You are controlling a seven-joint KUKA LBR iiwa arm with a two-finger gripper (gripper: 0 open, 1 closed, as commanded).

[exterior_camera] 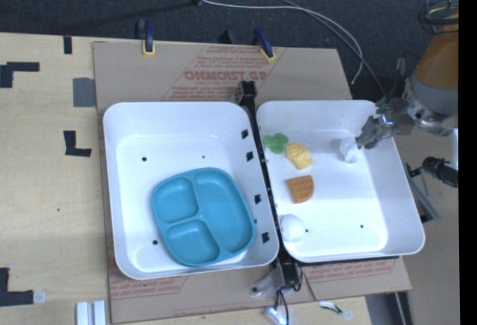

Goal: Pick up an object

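Observation:
The right bin [387, 189] holds a green piece [276, 142], a yellow ridged piece [299, 156], an orange-brown piece [301, 188] and a small white piece [291, 227] near its front left corner. Another small white object [348, 152] lies near the bin's right side. My gripper [368, 136] reaches in over the bin's right wall, its tip just up and right of that white object, close to it or touching it. I cannot see anything held in the gripper.
The left bin [127, 130] carries a blue divided plate [201, 216]. A black clip strip [257, 167] runs between the two bins. The grey arm with its orange band [440, 70] stands at the right edge. Cables cross the dark floor behind.

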